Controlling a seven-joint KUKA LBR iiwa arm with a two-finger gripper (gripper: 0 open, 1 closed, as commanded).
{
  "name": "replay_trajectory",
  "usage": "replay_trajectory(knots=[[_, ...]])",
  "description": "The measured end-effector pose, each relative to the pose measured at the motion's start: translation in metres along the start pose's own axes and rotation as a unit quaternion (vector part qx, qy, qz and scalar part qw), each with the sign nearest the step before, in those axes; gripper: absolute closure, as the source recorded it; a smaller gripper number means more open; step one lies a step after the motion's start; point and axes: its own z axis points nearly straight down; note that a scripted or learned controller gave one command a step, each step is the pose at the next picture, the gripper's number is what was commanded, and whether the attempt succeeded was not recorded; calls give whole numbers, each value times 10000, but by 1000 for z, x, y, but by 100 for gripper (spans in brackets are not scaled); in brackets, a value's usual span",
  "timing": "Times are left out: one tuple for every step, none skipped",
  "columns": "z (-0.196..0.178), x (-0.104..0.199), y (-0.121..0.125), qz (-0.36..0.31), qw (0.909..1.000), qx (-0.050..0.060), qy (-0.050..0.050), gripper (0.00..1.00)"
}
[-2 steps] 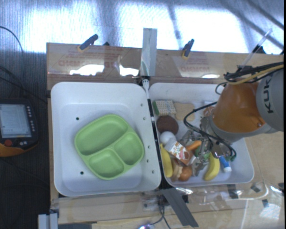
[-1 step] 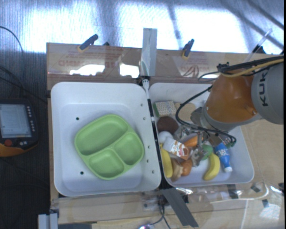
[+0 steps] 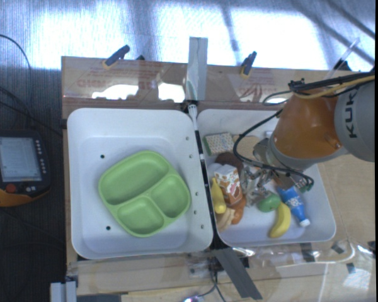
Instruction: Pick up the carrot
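Orange-banded grey arm's gripper down among right-bin clutter; finger state undeterminable. Orange carrot lies just left, below gripper, ungrasped. Pickup outstanding.

Two bins side by side on the counter. Left bin holds a divided plate, roughly centred. Right bin is crowded: banana near the front, bottle just behind it, snack bag toward the left wall, sponge at the back-left corner. Pincer sits over the right bin's middle. Handheld controller lies left, off the counter.
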Motion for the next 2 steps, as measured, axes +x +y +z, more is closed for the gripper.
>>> replay_trajectory(knots=[[1, 0, 1, -5, 10000, -8, -2, 0], [-11, 54, 5, -26, 10000, -43, 23, 0]])
